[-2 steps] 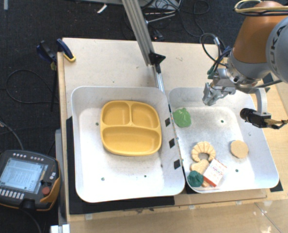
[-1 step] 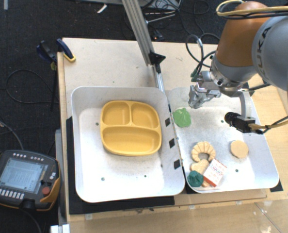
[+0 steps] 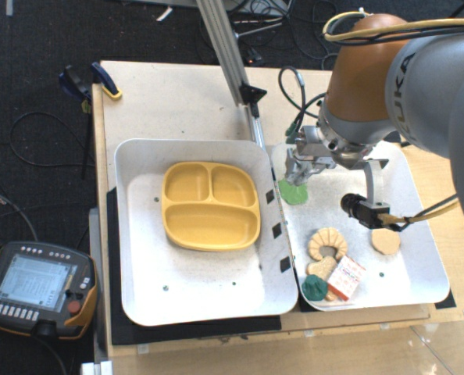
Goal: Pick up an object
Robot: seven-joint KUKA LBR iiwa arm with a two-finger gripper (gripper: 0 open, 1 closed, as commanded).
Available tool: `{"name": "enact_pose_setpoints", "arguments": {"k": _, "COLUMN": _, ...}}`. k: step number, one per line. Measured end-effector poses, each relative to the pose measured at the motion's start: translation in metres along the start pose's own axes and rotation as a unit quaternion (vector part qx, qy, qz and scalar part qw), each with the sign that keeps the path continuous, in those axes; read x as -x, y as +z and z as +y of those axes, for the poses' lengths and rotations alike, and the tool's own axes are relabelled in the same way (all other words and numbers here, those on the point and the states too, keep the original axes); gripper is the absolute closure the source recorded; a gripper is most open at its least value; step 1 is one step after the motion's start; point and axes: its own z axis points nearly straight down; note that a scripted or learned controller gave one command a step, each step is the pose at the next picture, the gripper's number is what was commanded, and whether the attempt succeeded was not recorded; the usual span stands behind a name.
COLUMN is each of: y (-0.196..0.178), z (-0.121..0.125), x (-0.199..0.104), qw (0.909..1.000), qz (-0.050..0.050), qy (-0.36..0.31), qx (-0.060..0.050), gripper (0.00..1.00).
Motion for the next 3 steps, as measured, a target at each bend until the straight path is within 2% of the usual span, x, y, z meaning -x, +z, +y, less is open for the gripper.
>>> {"name": "enact_pose_setpoints", "arguments": {"k": 1, "y": 0.008, "z": -0.012, "x": -0.052, "qw": 1.0000, "qz": 0.000, "qy": -0.001, "qx": 0.000, "gripper": 1.00}}
{"name": "enact_pose_setpoints", "arguments": {"k": 2, "y": 0.008, "z": -0.040, "x": -0.097, "qw": 1.0000, "qz": 0.000, "qy": 0.000, "qx": 0.000, "gripper": 1.00}}
{"name": "enact_pose_setpoints", "arguments": {"k": 3, "y": 0.008, "z": -0.039, "x": -0.094, "qw": 1.0000, "qz": -0.001, "qy": 0.003, "qx": 0.001, "gripper": 0.00}}
